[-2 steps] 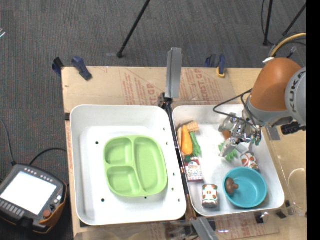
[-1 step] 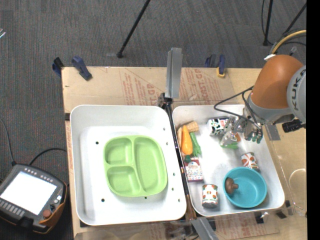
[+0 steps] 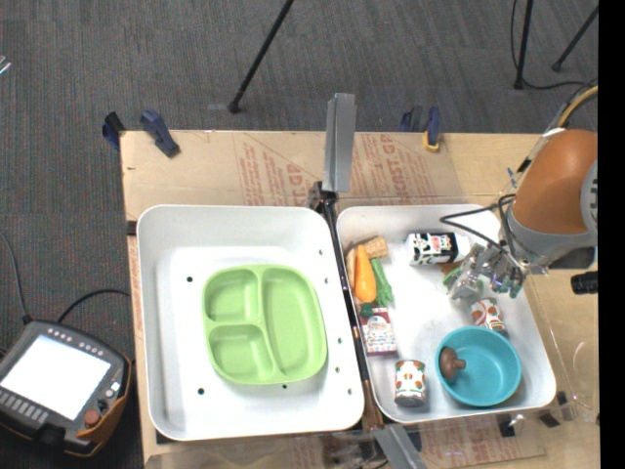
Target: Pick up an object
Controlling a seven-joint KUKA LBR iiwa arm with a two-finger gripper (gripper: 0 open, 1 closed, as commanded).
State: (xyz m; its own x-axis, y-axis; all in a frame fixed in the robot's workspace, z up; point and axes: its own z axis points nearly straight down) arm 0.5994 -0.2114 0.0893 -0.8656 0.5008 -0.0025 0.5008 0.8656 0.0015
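Observation:
My gripper (image 3: 476, 281) hangs low over the right side of the right bin (image 3: 430, 221), under the arm's orange band. A small green and red item (image 3: 454, 277) lies right at its left edge, partly hidden. Just below the gripper stands a small red and white can (image 3: 485, 314). A black and white cow-print carton (image 3: 433, 247) lies up and to the left of it. Along the bin's left wall lie an orange carrot (image 3: 363, 275), a green vegetable (image 3: 381, 283) and a red packet (image 3: 379, 332).
A blue bowl (image 3: 480, 365) holding a brown piece (image 3: 451, 362) sits at the right bin's front, with a printed can (image 3: 411, 382) beside it. The left bin (image 3: 171, 262) holds a green divided plate (image 3: 264, 322). A grey post (image 3: 340, 145) stands between the bins.

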